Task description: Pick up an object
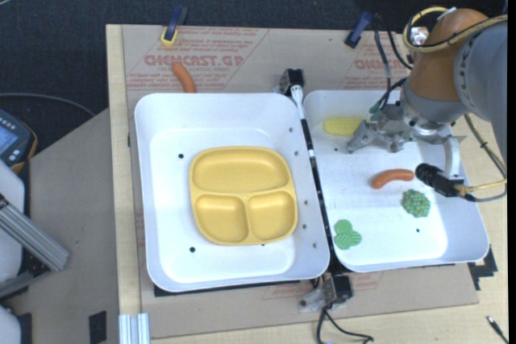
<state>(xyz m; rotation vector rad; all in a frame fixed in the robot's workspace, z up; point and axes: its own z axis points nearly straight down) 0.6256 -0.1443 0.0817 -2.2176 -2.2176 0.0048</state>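
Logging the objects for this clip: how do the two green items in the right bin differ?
The broccoli is darker, bumpy and rounded, lying near the bin's right side, below the sausage. The leaf is brighter green, flat and lobed, lying near the bin's lower left corner. Both are small, green, apart from the pincer and untouched.

Bright, even overhead light w/ soft shadows; white bins (161, 173) near blown out, pic slightly soft/grainy.

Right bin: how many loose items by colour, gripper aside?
Yellow: 1, the yellow piece beside the gripper
Orange: 1, the sausage
Green: 2, the broccoli and the flat green piece
Total: 4
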